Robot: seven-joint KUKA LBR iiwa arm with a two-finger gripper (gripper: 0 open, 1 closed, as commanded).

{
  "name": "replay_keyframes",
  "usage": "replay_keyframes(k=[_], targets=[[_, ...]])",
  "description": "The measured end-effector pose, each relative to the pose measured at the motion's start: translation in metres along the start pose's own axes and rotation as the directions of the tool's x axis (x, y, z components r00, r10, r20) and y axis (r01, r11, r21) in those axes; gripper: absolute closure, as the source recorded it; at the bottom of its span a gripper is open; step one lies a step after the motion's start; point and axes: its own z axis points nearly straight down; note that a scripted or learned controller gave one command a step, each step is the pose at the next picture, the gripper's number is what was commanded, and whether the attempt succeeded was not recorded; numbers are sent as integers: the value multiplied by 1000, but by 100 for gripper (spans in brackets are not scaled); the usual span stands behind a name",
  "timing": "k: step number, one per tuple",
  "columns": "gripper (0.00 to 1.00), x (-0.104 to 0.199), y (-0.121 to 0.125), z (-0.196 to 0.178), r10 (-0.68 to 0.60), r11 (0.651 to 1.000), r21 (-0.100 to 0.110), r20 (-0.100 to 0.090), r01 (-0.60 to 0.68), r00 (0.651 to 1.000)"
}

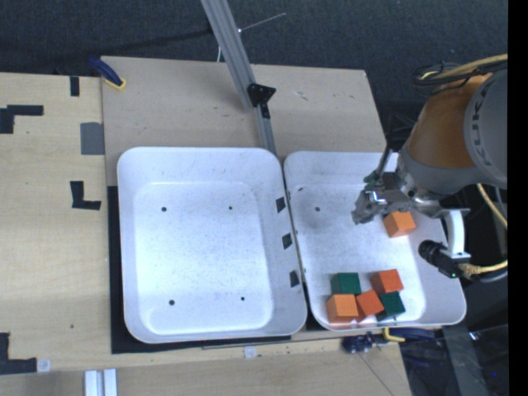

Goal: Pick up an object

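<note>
My gripper point(375, 206) hangs over the middle of the right bin point(330, 180), below the grey arm with its orange band. An orange cube point(399, 223) lies right beside the gripper, at its lower right, and I cannot tell whether it is touching or held. At the bin's front sits a cluster of cubes: a green one point(346, 283), an orange one point(386, 281), an orange one point(341, 307), another orange one point(369, 303) and a dark green one point(393, 305).
The left bin point(132, 180) stands alongside, sharing a raised rim with the right one. A slanted metal pole point(235, 48) crosses the bench behind the bins. Cables point(462, 262) hang off the arm near the right bin's right edge.
</note>
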Motion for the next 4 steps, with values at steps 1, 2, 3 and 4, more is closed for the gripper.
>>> replay_keyframes(k=[1,2,3,4], targets=[[100,4,-6,-59,0,1000,-2,0,0,1000],[100,5,-5,-89,0,1000,0,0,0,1000],[100,60,7,-91,-5,1000,3,-1,5,1000],[100,101,25,-77,-3,1000,4,0,3,1000]])
